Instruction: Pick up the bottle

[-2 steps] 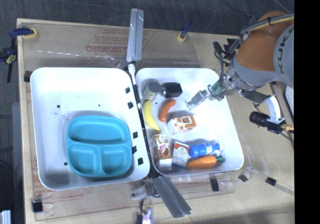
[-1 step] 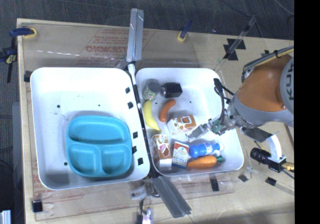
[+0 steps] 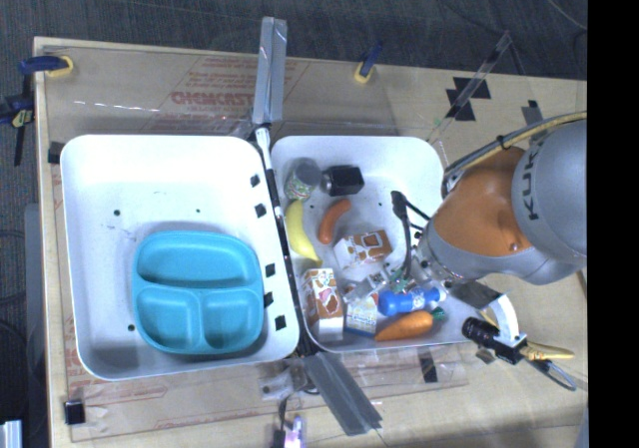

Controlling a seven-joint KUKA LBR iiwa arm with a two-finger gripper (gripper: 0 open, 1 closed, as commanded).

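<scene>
The bottle (image 3: pixel 410 300) is blue and lies on its side near the front right of the right bin (image 3: pixel 424 155). An orange carrot (image 3: pixel 404 326) lies just in front of it. My gripper (image 3: pixel 407 280) hangs low over the bottle's far side, under the grey wrist with its orange band. The wrist hides most of it, and nothing can be seen held in it.
The right bin also holds a banana (image 3: pixel 298 228), a red sausage (image 3: pixel 333 221), a black block (image 3: pixel 343 178), a small can (image 3: pixel 301 180), a juice carton (image 3: pixel 322 298) and a white packet (image 3: pixel 363 247). A blue divided tray (image 3: pixel 200 291) sits in the left bin (image 3: pixel 100 187).
</scene>
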